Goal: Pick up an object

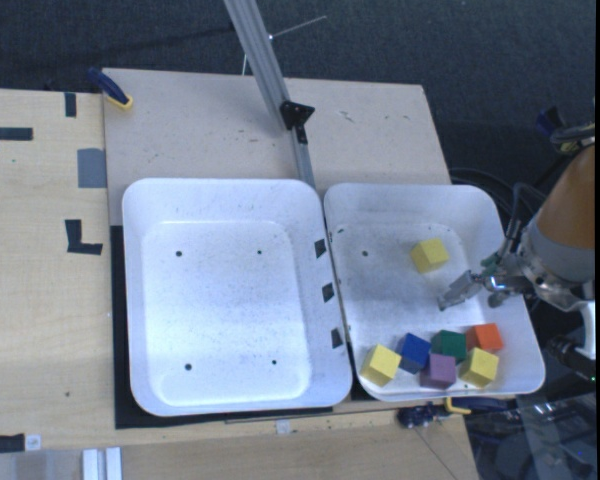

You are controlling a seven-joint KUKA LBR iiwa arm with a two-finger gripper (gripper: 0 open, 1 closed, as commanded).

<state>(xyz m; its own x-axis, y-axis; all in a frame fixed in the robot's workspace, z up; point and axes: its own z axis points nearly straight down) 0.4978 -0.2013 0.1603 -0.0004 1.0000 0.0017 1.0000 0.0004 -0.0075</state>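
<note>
The wooden bench [270, 138] lies under everything, carrying two shallow white bins side by side. The left bin [140, 268] is the wider of the pair; the right bin [380, 218] touches it along a shared edge. A slanted metal pole [260, 48] crosses the bench from the top toward the seam between them.

My arm [570, 218] comes in over the right bin's right rim, and my claw [458, 294] hangs low over that bin's middle right, pointing left and slightly down. Nothing sits between its tips; whether they are spread or pressed together I cannot tell from this angle.

The lone yellow cube [430, 256] rests just up and left of my claw, near but apart from it, turned a little so its edges run skew to the bin walls. Being a cube, it has no long axis.

Along the near wall huddle a second yellow cube [382, 364], a blue cube [414, 351], a green cube [448, 344], a purple cube [440, 369], a third yellow cube [481, 367] and an orange cube [488, 337].
</note>
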